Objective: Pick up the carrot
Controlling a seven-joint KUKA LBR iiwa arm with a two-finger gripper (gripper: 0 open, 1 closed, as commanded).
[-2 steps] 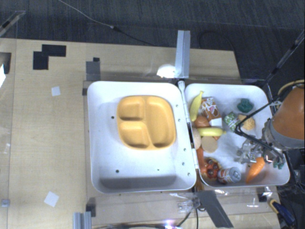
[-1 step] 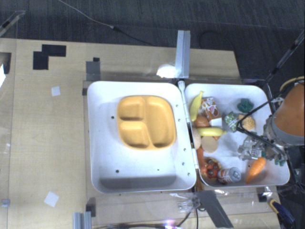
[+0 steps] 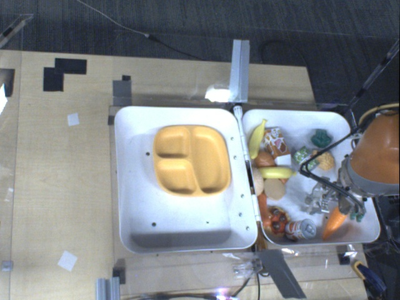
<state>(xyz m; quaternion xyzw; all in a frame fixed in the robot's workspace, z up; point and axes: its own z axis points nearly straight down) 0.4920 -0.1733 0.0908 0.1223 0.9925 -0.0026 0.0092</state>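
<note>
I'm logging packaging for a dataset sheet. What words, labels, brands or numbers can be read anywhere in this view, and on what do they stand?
None can be read.
Snack packet: red and white print, too blurred to read.
Can: label too small to read.
Black marks on the bench: plain shapes, no lettering.

Orange carrot [image 3: 335,222], yellow tray [image 3: 190,160], white bins [image 3: 134,167].
</note>
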